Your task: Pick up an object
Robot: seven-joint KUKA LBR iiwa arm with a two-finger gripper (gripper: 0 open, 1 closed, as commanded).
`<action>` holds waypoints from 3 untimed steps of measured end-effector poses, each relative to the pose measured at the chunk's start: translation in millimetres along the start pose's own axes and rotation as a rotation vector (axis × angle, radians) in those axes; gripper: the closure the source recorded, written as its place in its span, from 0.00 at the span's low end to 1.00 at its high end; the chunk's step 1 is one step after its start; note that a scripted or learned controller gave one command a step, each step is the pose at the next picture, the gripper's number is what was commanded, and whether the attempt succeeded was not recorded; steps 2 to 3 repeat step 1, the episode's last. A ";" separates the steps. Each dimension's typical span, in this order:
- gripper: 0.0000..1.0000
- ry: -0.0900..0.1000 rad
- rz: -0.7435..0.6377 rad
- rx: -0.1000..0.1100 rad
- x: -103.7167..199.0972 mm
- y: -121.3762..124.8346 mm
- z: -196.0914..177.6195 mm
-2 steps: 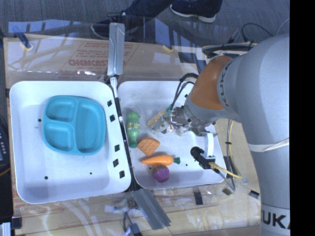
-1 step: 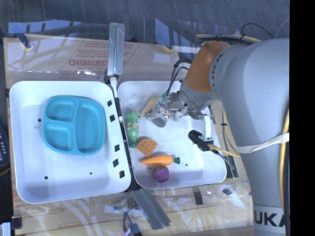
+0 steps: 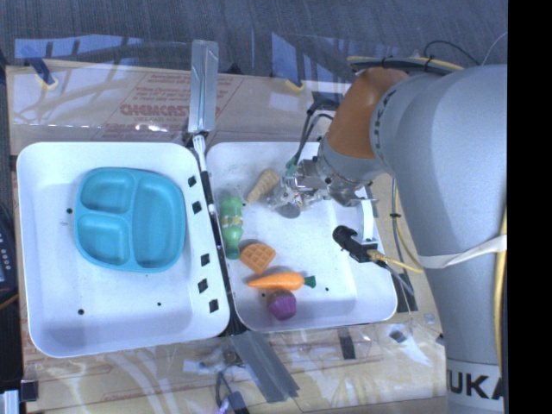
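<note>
Reaching in from the right, the arm [image 3: 448, 171] is bent over the right bin [image 3: 345, 304], and the tool [image 3: 291, 198] is lowered near the bin's upper middle. Whether the tool is open or shut cannot be told, and nothing is seen in its hold. A cone [image 3: 263, 184] is found just left of the tool. A green toy [image 3: 231, 222] is set along the left wall, with a waffle [image 3: 257, 256], a carrot [image 3: 278, 281] and a purple toy [image 3: 282, 304] below. A blue tray [image 3: 129, 218] is laid in the left bin [image 3: 52, 317].
</note>
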State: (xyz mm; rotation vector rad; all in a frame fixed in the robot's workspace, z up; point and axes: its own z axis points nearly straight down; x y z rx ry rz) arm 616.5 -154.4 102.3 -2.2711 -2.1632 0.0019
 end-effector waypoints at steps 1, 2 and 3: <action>1.00 -0.002 -0.128 -0.005 93.3 13.4 -91.4; 1.00 -0.002 -0.128 -0.005 93.3 13.4 -91.4; 1.00 -0.002 -0.128 -0.005 93.3 13.4 -91.4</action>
